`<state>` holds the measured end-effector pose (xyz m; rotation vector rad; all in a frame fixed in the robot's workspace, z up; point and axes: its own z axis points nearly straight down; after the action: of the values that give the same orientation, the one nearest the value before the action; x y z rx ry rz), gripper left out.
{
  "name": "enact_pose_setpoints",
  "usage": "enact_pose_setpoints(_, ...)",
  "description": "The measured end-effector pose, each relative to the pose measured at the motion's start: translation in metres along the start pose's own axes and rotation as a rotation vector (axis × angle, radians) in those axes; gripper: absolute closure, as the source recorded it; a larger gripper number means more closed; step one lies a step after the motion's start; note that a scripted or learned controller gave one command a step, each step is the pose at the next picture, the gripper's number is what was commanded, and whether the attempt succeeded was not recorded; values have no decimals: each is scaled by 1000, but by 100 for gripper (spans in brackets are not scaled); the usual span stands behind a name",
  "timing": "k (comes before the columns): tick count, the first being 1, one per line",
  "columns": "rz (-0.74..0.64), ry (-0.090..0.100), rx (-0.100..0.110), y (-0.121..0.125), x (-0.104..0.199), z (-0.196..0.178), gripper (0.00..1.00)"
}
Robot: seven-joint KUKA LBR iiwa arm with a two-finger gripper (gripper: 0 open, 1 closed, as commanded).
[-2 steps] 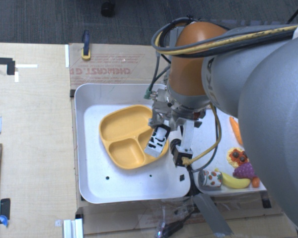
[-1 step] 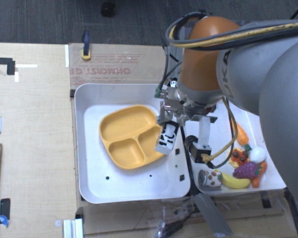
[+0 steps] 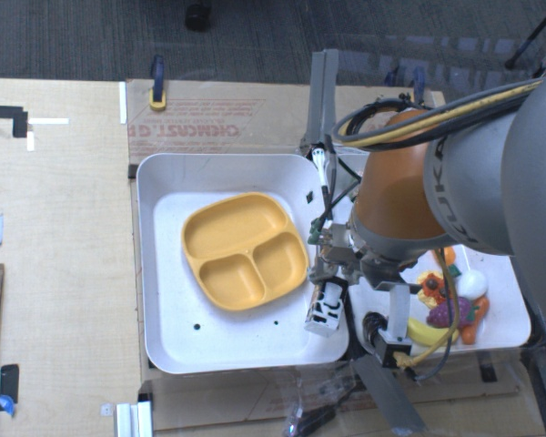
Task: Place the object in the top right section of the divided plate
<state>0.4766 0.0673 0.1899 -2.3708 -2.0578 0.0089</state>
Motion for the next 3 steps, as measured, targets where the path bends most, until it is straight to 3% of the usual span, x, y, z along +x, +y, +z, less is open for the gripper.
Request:
enact_pose_setpoints(1,174,-1,-2,-13,94,-44,100)
enact_pose_setpoints(2,68,-1,0,-12,89,-32,100)
enact_pose_setpoints(3,62,-1,-2,25,50,-88,100)
